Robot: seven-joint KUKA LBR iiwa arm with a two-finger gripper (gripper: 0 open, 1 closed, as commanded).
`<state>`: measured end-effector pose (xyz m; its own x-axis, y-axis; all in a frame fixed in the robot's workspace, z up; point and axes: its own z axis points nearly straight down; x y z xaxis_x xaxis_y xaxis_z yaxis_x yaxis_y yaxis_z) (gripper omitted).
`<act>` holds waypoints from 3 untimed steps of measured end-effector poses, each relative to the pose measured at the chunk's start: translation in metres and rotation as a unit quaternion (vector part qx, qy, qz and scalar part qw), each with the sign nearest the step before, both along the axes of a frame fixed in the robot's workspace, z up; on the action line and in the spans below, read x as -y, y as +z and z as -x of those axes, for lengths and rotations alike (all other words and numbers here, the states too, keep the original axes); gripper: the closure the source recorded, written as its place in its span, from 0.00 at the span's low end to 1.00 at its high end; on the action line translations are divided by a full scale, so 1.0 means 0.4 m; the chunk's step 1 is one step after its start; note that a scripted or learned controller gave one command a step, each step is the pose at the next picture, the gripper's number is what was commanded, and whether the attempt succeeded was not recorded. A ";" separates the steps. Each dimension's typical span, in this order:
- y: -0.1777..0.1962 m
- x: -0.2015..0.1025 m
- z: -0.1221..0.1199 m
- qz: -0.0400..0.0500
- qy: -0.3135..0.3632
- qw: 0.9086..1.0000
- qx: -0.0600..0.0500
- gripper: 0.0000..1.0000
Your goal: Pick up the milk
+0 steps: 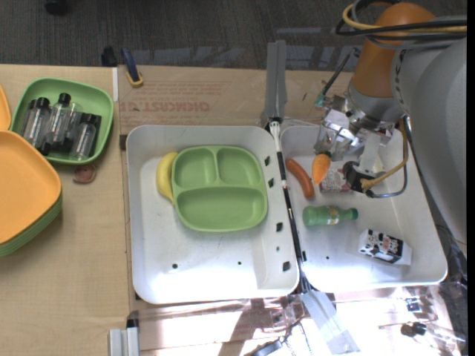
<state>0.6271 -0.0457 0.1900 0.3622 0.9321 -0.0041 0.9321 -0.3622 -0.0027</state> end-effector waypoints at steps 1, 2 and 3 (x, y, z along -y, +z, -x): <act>0.000 0.016 -0.077 0.001 -0.163 0.987 0.000 1.00; 0.009 0.099 -0.043 0.001 -0.326 0.945 0.000 1.00; 0.018 0.132 -0.052 0.001 -0.471 0.882 0.001 1.00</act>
